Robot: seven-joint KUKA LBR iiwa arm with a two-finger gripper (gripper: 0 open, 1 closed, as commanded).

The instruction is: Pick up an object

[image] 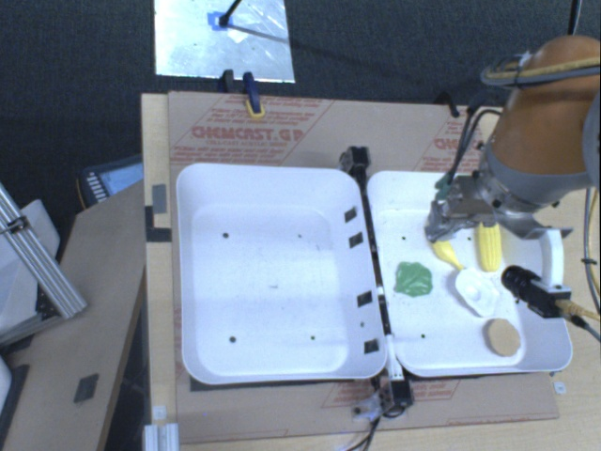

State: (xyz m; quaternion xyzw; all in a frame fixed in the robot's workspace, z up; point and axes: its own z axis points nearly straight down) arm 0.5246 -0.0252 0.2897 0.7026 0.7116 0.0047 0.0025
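Bright, even overhead light nearly washes out the white bins (272,280) (shadows faint and soft). Glare flares on the shiny sheet (225,26) well away from the jaws; detail is slightly soft.

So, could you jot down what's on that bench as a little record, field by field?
bins: left bin and right bin, both white, side by side
arm: grey and orange arm, reaching in from the right over the right bin
gripper: gripper low in the right bin, close to the yellow piece
right bin contents: green leafy item, yellow piece, corn cob, white item, tan round item
grasp: cannot tell from this view
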